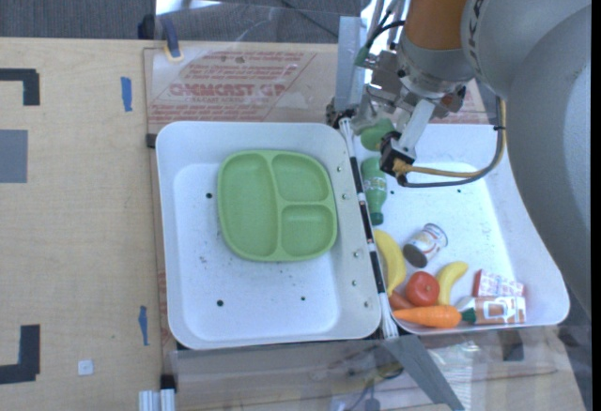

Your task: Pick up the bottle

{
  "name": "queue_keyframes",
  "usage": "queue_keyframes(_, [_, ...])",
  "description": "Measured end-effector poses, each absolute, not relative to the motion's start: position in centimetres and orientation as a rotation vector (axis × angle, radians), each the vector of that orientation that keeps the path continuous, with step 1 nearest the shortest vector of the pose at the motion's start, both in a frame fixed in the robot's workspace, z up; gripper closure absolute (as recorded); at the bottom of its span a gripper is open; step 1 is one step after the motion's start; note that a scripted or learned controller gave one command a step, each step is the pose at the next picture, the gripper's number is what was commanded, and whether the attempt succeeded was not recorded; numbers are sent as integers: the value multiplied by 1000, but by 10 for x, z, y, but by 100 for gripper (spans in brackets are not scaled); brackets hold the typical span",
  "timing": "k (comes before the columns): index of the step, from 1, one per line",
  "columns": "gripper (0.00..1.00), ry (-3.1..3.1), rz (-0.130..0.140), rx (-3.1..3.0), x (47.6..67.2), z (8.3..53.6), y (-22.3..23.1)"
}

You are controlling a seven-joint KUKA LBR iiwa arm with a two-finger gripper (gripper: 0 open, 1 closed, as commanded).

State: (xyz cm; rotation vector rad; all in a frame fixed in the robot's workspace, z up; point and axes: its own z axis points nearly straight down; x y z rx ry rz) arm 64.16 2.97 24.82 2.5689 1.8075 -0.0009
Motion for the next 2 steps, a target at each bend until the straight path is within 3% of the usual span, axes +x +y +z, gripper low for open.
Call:
queue_keyframes(1, [100, 1330, -1, 2845, 649, 259, 31])
queue_keyframes(2, [100, 537, -7, 3099, 644, 219, 25])
